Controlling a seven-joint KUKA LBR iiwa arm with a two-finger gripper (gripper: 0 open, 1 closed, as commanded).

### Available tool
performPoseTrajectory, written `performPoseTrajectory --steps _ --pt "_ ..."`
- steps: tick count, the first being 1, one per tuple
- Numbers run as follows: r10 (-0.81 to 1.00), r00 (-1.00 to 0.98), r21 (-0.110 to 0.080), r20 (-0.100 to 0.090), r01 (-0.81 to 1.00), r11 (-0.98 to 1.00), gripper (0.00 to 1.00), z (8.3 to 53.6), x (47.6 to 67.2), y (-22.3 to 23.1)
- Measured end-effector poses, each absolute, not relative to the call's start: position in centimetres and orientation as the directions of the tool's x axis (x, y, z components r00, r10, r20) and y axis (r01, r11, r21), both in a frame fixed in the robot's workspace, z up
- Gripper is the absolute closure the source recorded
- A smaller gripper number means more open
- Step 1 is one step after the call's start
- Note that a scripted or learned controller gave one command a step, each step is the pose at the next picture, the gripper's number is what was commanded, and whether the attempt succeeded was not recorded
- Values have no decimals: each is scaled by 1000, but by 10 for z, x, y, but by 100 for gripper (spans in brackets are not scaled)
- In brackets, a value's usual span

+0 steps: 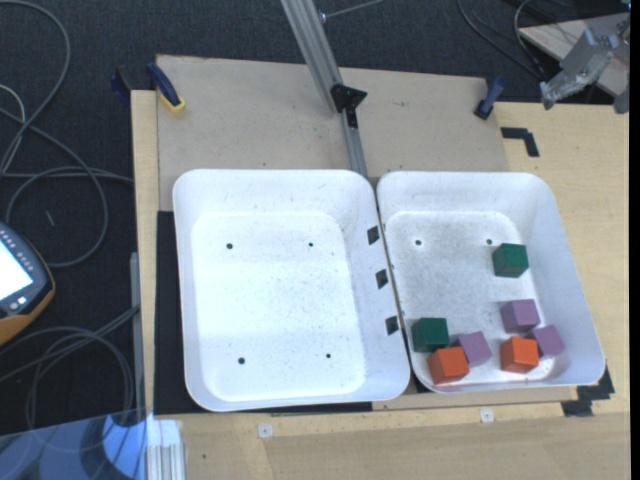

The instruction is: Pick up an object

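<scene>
The right bin (560,228) holds several small blocks. A dark green block (510,259) sits alone toward its far right. Along the near wall lie another green block (431,333), an orange block (449,364), a purple block (474,347), a second orange block (519,353) and two more purple blocks (519,314) (548,340). My gripper (585,68) hangs at the top right corner of the view, beyond the far edge of the bench and well away from the blocks, with nothing visibly in it.
The left bin (185,268) stands beside the right one. A slanted metal post (315,43) rises from the bench behind the bins. Blue clamps (165,86) (488,98) grip the board's far corners. Cables lie on the floor to the left.
</scene>
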State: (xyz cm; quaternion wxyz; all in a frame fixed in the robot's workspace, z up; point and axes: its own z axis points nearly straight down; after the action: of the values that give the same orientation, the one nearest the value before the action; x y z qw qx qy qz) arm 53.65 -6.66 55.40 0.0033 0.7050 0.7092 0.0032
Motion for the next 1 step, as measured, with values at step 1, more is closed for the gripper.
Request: performPoseTrajectory --steps 1 --pt "1000 -9 -6 2 1000 9 0 498 574 42"
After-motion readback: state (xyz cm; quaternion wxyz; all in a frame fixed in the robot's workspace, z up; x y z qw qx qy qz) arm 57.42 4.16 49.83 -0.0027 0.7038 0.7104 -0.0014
